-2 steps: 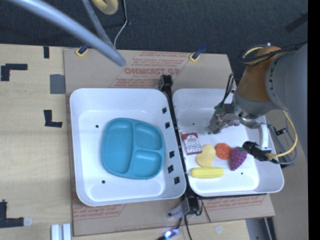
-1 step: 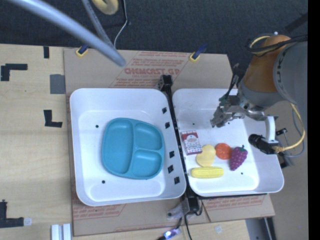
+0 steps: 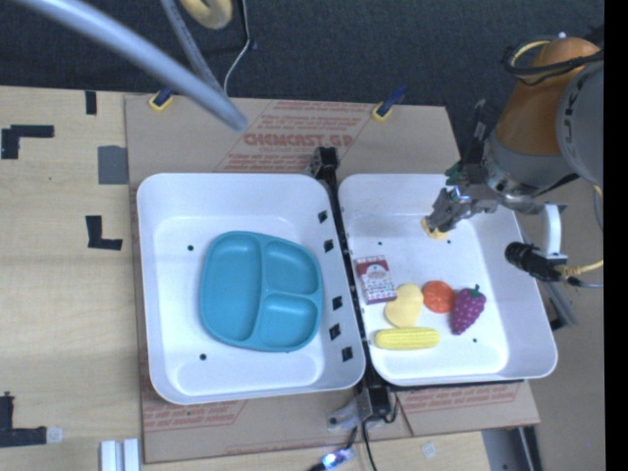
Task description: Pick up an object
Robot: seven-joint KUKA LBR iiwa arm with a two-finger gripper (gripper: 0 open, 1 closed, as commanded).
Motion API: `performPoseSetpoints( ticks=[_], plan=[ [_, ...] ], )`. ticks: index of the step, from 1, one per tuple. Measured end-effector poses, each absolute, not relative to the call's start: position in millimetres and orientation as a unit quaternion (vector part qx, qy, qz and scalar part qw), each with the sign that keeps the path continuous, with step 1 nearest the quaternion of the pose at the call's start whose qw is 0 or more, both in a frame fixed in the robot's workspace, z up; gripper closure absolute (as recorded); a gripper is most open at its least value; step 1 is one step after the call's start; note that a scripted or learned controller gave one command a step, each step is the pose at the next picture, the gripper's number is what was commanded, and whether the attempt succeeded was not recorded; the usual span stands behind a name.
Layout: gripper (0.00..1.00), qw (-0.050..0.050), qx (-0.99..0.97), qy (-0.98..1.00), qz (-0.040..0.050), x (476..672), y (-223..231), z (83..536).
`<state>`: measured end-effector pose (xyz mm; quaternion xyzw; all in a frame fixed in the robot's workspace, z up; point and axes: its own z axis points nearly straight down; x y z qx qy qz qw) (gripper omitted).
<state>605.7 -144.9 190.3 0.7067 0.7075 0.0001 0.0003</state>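
My arm comes in from the right and bends down over the right bin. This bin is my landmark. The left bin touches it along the middle edge and holds a blue divided plate, which lies flat near its centre.

My pincer hangs low over the far part of the right bin, close to the back wall. At its tip I see something small and yellow, just at the fingers, but it is too small to name, and I cannot tell whether the pincer is open, closed, or gripping it.

The other things lie in the near half of the right bin, well apart from my pincer. The grapes are toward its right side, the tomato is just beside them, and the pale yellow piece touches the tomato. The corn lies below these, near the front wall. The small red card lies by the left wall.
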Motion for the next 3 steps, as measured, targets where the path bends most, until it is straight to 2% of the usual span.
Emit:
performPoseSetpoints(
  ticks=[1,2,3],
  plan=[
    [1.0,0.001,0.707,0.708,0.0006,606.2,-147.5,252.5],
    [1.0,-0.001,0.706,0.708,-0.001,589.9,-100.4,237.5],
    [1.0,-0.001,0.706,0.709,-0.0008,576.5,-42.7,241.2]
  ],
)
